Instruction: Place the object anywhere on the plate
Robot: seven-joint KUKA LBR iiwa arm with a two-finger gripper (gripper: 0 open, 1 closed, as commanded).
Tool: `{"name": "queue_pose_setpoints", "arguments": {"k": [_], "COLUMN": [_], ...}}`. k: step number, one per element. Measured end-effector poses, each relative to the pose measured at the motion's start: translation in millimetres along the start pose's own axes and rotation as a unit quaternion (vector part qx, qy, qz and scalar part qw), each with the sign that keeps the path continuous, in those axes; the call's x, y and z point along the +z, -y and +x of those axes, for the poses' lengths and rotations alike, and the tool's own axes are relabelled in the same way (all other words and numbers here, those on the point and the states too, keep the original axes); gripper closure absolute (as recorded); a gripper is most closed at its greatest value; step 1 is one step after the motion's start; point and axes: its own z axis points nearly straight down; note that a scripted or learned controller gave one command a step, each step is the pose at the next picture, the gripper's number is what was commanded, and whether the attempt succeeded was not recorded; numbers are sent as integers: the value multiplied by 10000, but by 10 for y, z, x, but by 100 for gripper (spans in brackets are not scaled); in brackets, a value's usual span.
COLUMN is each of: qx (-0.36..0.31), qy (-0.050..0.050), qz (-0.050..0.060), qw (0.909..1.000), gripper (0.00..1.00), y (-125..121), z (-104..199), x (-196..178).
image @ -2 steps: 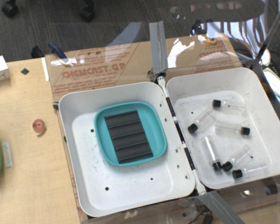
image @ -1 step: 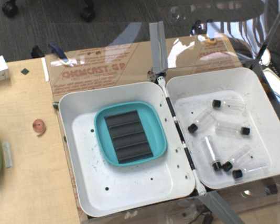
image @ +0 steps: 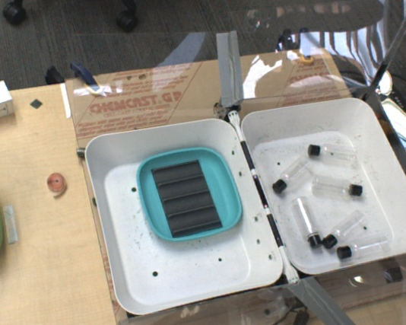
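Vials, perhaps six, lie scattered in the right bin; the teal plate sits in the left bin.

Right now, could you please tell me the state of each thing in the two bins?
Left bin: holds the plate.
Plate: teal, flat in the left bin, carrying a dark ridged insert, no vial on it.
Right bin: holds the vials.
Vials: clear with black caps, all lying on their sides, scattered loosely, none on the plate.
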Motion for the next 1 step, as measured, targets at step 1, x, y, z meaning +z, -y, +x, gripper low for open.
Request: {"name": "queue_pose_setpoints", "arguments": {"k": [1], "qx": [5], "qy": [7], "qz": [3], "qw": [10000], "gripper": [0], "y": [-1], "z": [-5], "x": [7]}}
